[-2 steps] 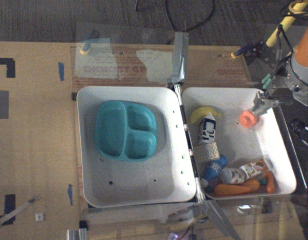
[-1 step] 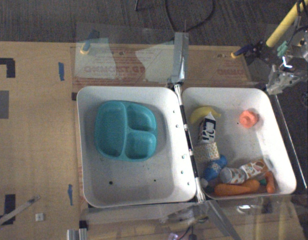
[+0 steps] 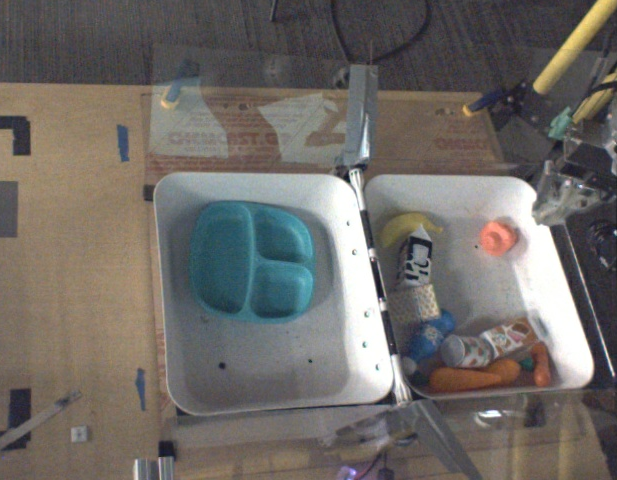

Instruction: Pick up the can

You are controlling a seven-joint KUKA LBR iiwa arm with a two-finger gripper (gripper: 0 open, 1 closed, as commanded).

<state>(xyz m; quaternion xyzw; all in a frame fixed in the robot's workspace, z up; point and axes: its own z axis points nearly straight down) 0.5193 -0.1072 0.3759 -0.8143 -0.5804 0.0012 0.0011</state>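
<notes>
Can point(image 3: 485, 346) lay on side at 5 o'clock of right bin point(image 3: 563, 268), wedged w/ carrot point(image 3: 475, 376) touching below, blue toy point(image 3: 428, 336) just beside at 9 o'clock. Pincer point(image 3: 558, 196) sat at bin's 2 o'clock rim, well apart from can; open/closed state not discernible. Risks, judged: round body could roll off contact; crowding could cause wrong-item grab, esp. carrot.

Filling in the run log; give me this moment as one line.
gripper: over right bin's upper right corner | can: lying near lower edge, untouched | teal plate: left bin
</notes>
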